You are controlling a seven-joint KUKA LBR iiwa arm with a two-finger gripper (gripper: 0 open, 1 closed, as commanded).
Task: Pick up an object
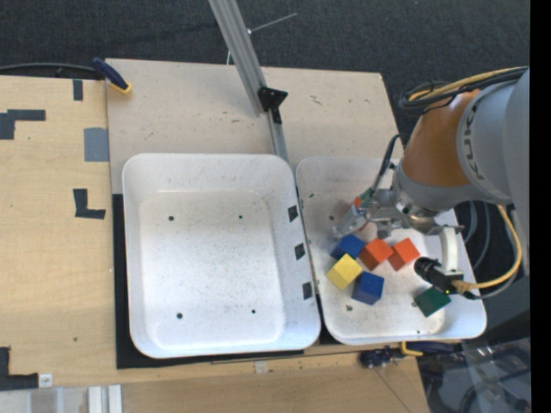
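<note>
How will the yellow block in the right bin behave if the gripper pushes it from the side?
The yellow block looks like a rigid cube with flat faces, so it would probably slide, not roll. It seems to touch a blue block, so a push may shift that one as well. It looks small, so likely light.

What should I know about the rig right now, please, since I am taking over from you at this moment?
Pincer: low in the right bin, just above the cluster of blocks; whether it is open or shut cannot be told, and no block is seen in it.
Blocks, all in the right bin: two blue, yellow, two orange, green.
Done: nothing lifted yet.
Left: grasp one block and lift it.
</note>
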